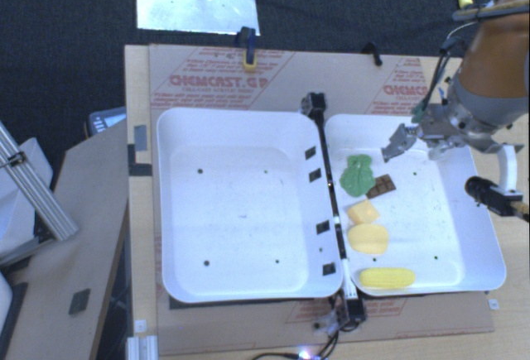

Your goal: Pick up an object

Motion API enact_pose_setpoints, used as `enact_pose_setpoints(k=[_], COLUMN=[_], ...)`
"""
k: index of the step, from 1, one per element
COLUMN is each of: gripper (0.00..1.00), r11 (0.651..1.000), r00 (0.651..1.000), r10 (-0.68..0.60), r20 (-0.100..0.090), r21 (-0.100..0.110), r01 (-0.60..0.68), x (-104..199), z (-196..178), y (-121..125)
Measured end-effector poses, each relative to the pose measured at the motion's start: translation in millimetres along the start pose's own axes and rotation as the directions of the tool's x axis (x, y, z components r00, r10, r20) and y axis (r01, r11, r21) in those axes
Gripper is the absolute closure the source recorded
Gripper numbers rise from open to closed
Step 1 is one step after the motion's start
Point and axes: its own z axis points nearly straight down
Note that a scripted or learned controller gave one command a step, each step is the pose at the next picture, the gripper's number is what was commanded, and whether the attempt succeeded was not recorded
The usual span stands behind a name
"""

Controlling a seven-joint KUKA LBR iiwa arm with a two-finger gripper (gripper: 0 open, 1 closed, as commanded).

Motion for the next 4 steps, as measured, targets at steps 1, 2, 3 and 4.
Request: enact_pose_setpoints(k=[1, 2, 3, 4], gripper=[1.0, 1.0, 1.0, 1.0], r11=[1.0, 1.0, 1.0, 1.0], r00=[1.0, 1.0, 1.0, 1.0], r10=[-0.002, -0.004, -0.005, 0.001], r20=[0.0, 0.002, 0.0, -0.001], r21=[-0.003, -0.015, -0.014, 0.009], r01=[0.002, 0.004, 0.005, -0.001], x=[0, 10, 29, 47], z=[-11, -181, -293, -142], y=[1, -24, -86, -88])
